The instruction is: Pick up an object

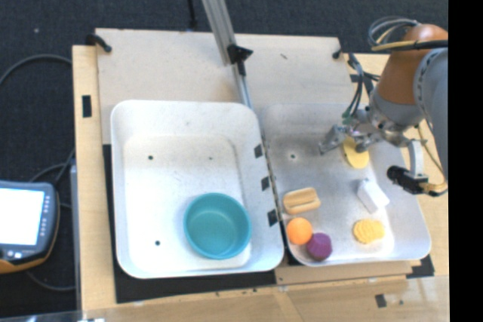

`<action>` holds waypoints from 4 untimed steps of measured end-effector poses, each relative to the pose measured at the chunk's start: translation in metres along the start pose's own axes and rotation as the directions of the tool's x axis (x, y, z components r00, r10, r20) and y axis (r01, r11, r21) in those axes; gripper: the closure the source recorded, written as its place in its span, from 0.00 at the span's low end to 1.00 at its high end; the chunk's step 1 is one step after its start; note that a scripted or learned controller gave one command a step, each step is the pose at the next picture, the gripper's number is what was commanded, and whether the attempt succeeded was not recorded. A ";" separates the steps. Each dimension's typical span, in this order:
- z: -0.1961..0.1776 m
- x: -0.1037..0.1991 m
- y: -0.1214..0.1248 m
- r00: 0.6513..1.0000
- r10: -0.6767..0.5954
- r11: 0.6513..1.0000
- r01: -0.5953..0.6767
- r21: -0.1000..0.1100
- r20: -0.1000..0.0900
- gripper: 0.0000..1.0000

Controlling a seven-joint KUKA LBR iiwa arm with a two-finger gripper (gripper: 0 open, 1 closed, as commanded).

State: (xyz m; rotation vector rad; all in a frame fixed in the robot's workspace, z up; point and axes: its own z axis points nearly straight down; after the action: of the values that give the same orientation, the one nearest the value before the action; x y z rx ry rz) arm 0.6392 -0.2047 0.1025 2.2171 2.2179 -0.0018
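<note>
Yellow round piece is the likeliest target: it lies in the right bin, in the upper half toward the right rim, and the gripper sits directly over its upper edge. Whether the fingers are spread or closed cannot be told from this slanted look down, since the wrist body covers them, and nothing shows the piece clamped or lifted. The arm, grey with its orange band, reaches in across the bin's right edge.

Elsewhere in the same bin, a white block lies near the right rim, just below the yellow piece. A ridged yellow object rests toward the lower right corner. Against the left wall sits a tan bun-shaped object, and below it, at the lower left corner, an orange ball touches a purple ball. The left bin carries a teal bowl near its lower right corner, well apart from the arm.

Judging by this, the task stands at the grasp itself: the tool is down at the piece, and the pick is not yet proven. The next move calls for a firm close on the yellow piece, then a straight lift clear of the bin floor, without nudging the white block beside it.
</note>
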 end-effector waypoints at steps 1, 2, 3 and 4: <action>-0.015 -0.001 0.002 1.000 -0.002 1.000 0.002 -0.007 0.002 1.00; -0.060 -0.004 0.006 1.000 -0.002 1.000 0.002 -0.003 -0.003 1.00; -0.112 -0.003 0.017 1.000 -0.003 1.000 0.003 -0.005 -0.002 1.00; -0.159 0.003 0.019 1.000 -0.003 1.000 0.003 -0.004 -0.003 1.00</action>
State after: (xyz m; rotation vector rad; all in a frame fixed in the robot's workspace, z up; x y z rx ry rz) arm 0.6577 -0.2010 0.2619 2.2128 2.2208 0.0057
